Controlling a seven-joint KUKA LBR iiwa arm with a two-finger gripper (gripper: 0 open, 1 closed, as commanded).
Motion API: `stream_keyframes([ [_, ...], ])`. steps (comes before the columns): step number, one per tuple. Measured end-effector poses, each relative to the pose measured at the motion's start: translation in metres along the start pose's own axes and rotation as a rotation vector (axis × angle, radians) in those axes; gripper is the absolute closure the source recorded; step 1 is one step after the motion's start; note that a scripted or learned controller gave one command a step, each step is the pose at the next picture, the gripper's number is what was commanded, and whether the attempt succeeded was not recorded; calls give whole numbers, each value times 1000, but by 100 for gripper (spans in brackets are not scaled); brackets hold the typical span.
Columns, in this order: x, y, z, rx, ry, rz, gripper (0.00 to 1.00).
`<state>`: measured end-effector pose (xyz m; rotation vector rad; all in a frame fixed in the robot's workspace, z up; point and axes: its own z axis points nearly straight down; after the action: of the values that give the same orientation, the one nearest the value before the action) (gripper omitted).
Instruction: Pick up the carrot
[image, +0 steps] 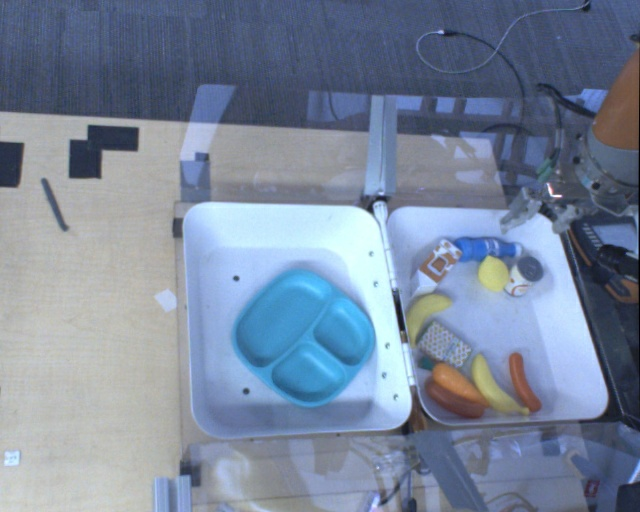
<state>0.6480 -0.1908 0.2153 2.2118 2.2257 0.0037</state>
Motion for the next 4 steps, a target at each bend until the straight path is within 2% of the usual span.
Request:
stream_keyframes([
  [1,-12,-60,82,-21,-11,-286,0],
  [2,28,-89,109,-4,-2,-309,0],
  [3,29,-87,97,-9,-3,-311,100],
  [4,26,-98,125,-8,-2,-435,100],
])
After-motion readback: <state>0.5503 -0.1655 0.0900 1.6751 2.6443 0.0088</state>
